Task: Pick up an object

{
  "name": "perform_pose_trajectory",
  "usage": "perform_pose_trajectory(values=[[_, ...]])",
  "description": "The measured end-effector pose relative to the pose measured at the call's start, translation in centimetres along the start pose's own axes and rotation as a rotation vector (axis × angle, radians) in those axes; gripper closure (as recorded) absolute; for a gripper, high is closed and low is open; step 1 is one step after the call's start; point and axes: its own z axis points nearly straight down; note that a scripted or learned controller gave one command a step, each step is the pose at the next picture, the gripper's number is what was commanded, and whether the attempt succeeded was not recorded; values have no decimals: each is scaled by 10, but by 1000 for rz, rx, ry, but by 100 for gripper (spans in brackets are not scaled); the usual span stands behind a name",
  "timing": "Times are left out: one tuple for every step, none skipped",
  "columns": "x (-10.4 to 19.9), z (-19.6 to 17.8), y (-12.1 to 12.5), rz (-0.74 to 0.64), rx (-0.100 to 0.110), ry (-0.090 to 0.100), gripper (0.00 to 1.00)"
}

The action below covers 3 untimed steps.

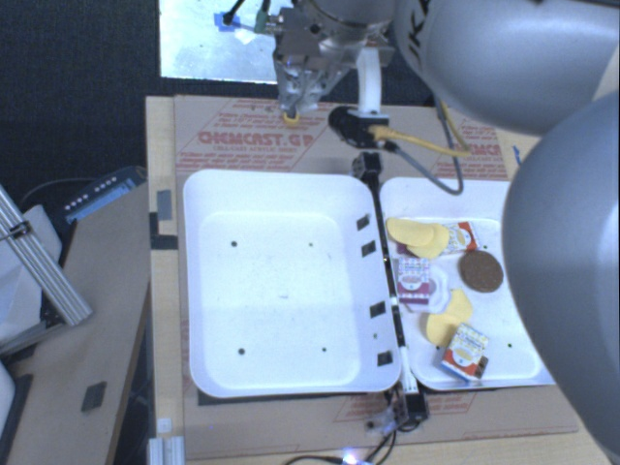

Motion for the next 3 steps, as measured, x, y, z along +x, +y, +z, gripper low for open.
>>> perform_pose_trajectory(values=[[28,192,-3,6,19,-7,100],[-29,94,2,15,-6,-4,100],[31,182,-5,4,10,-4,100]])
